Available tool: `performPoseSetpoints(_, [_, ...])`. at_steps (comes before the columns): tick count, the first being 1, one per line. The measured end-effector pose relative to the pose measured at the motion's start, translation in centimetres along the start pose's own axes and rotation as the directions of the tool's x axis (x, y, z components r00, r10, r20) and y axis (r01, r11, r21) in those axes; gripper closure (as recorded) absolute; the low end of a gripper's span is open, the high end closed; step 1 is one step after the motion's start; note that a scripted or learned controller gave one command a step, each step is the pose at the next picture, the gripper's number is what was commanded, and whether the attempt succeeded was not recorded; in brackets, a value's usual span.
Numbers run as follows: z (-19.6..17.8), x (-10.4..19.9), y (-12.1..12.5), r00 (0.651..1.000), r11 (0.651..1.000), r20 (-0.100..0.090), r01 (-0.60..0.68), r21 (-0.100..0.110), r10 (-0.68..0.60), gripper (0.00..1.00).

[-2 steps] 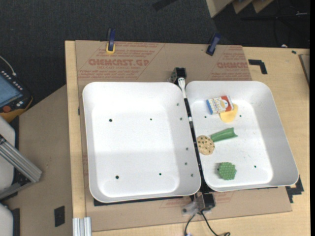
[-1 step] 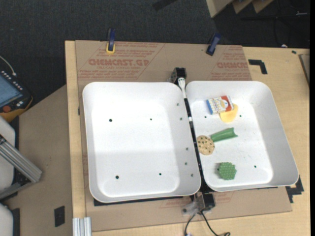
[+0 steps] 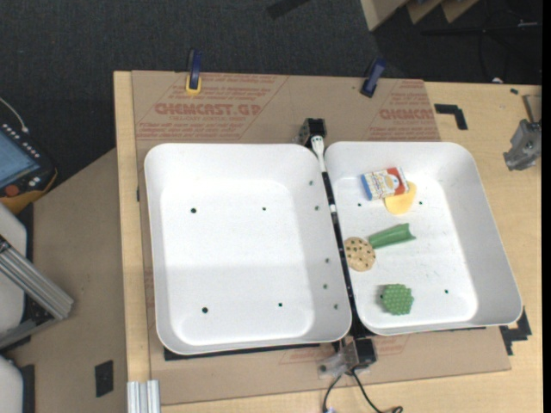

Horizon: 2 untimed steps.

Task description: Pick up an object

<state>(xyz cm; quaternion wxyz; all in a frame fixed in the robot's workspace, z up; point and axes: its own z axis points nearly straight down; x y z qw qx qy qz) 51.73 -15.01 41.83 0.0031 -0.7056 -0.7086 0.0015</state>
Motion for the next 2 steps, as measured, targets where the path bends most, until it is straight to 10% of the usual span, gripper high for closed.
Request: performPoseSetpoints(2, [-1.9,14.2,-3.7,1.0,1.0,0.001,0.005,-0.012,-0.005,1.0])
